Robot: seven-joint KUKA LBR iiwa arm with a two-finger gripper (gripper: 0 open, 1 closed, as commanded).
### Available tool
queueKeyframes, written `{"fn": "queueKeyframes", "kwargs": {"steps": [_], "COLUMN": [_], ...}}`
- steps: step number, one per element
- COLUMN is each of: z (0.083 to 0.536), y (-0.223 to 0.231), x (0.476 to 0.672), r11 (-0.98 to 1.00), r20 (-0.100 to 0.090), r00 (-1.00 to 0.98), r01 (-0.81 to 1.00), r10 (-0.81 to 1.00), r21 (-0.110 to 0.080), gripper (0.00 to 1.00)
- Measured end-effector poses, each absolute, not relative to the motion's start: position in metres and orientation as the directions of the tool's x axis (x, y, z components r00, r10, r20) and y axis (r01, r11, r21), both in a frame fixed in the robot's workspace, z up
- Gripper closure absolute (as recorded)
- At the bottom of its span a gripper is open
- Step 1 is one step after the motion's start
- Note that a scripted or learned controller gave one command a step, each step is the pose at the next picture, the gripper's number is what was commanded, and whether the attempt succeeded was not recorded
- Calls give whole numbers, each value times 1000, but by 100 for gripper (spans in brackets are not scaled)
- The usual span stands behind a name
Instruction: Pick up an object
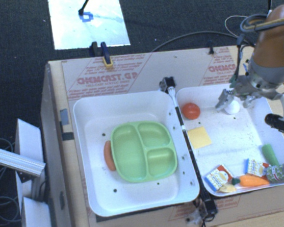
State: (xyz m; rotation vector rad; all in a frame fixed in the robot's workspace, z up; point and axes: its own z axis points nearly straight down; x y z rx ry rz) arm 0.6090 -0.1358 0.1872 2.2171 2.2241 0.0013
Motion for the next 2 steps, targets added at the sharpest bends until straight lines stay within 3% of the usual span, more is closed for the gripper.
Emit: {"fn": "queueKeyframes", "kwargs": {"steps": [1, 2], "z": [84, 95], "y": [-180, -180], "x": [543, 544], "r11": [1, 2], "r20": [-1, -1], "r00": [-1, -2], "r01": [1000, 1000], "r10": [1000, 1000], "r21": [1, 4], "gripper": [0, 100]}}
